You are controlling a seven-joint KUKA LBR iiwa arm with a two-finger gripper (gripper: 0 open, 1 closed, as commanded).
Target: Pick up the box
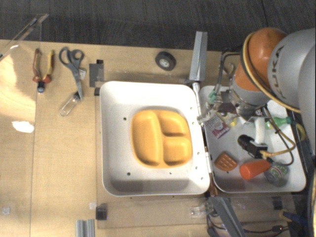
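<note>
Claw point(213, 110) hangs low over the upper left corner of the right bin point(256, 188), close to the wall it shares with the left bin point(118, 174). Its tip is lost among cables and shadow, so I cannot tell whether it is apart or together. The right bin holds a clutter. The box point(217, 127) lies just beside the claw, and a brown waffle-patterned piece point(226, 162) sits lower in the view. To the right of that piece an orange cylinder point(254, 169) lies on its side, with a round greenish thing point(277, 174) in the lower right corner. A white bottle point(259, 130) stands toward the middle, with something green point(279, 121) past it, partly under the arm point(296, 68). The left bin holds one yellow tray point(150, 137) with three compartments, lying in its middle. The box is small and flat, white with dark red print, and lies tilted near the left wall of the right bin, apart from the other things. The claw and its cables crowd the box's upper edge. Farther off on the bench point(49, 172) lie a black tape roll point(165, 60), a grey bar point(199, 53), scissors point(76, 75) and red-handled pliers point(41, 78).
</note>
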